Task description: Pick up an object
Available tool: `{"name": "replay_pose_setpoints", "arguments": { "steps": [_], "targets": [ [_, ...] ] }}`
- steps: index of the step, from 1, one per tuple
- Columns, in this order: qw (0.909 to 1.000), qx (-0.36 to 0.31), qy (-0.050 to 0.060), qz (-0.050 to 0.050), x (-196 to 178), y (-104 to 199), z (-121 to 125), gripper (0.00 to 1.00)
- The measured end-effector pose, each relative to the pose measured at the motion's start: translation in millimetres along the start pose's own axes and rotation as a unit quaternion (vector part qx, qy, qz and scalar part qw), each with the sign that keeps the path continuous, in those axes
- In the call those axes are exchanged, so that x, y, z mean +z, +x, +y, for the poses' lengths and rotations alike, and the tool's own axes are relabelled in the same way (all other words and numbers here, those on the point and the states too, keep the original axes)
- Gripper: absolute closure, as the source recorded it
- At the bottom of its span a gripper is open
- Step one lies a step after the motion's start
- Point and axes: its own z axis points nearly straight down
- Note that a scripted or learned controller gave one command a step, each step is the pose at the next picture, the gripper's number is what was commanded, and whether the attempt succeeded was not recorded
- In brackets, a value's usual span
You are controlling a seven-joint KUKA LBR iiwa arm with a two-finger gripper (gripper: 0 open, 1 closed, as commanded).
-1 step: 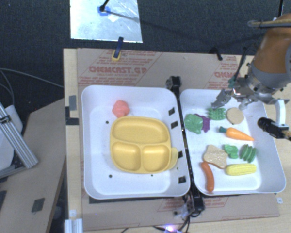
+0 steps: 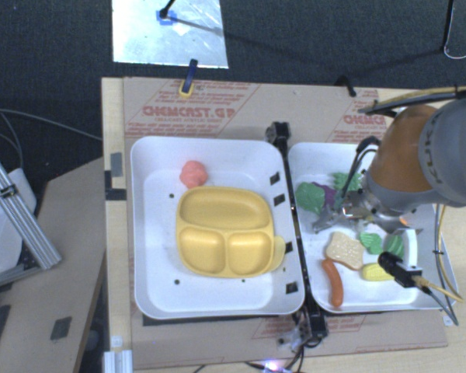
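The grey arm with its orange band is reaching into the right-hand shallow white plastic bin [image 2: 307, 162], and its end effector [image 2: 343, 212] is hovering low among the toy foods there; whether it is spread or pinching, I cannot tell. Nearest it are lying a green leafy toy vegetable [image 2: 311, 198] and, just below, a tan slice of toy bread [image 2: 344, 249]. This seems the approach step; next it would need to settle over one piece and grip.
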Motion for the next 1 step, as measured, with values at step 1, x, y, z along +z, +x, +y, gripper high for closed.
{"name": "replay_pose_setpoints", "arguments": {
  "steps": [1],
  "targets": [
    [1.0,0.003,-0.008,-0.004,-1.7,-84.9,-4.5,0.0]
  ]
}}
